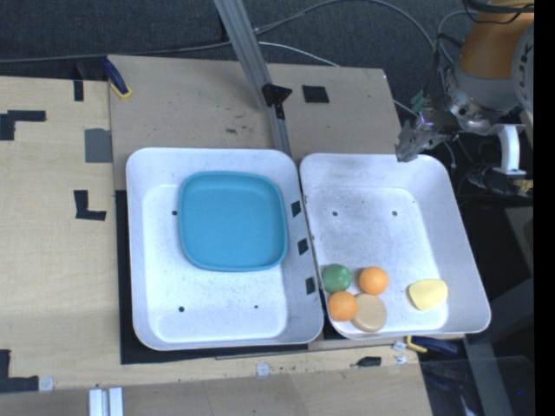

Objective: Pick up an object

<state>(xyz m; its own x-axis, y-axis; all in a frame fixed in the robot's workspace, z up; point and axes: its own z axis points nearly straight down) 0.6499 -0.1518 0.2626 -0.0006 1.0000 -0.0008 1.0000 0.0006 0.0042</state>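
Observation:
The right bin (408,180) holds a cluster of small items at its near end: a green ball (336,276), two orange balls (373,280) (342,306), a tan round piece (370,313) and a yellow lump (427,294). My gripper (414,141) hangs over the far right corner of that bin, well away from the cluster, with nothing seen between its fingers. Whether they are open or shut is too small and dark to tell.
A blue square plate (232,221) lies in the left bin (147,232). A slanted metal post (251,50) rises behind the bins. Cables trail across the dark floor at the back, and a yellow-tipped clamp (117,81) sits at the bench's far left corner.

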